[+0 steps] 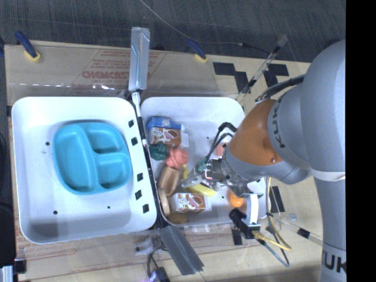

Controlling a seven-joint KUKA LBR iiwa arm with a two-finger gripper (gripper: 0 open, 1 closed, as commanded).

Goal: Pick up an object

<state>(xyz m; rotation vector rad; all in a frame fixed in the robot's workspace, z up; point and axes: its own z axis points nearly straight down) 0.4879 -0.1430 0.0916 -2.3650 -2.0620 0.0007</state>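
Reaching down into the right-hand shallow white plastic bin, the two-finger gripper sits low among the clutter, its tip masked by cables and the wrist, so I cannot tell whether it is spread or closed, and nothing is visibly held. By that reading the pick is not yet done: a grasp and a lift remain. Just beside the gripper lie a curved yellow plastic piece, a printed brown-and-white cardboard carton, a smooth tan bun-shaped toy and a rounded pink toy. Farther out, the left-hand white bin holds a glossy light-blue divided tray on the pale bench.
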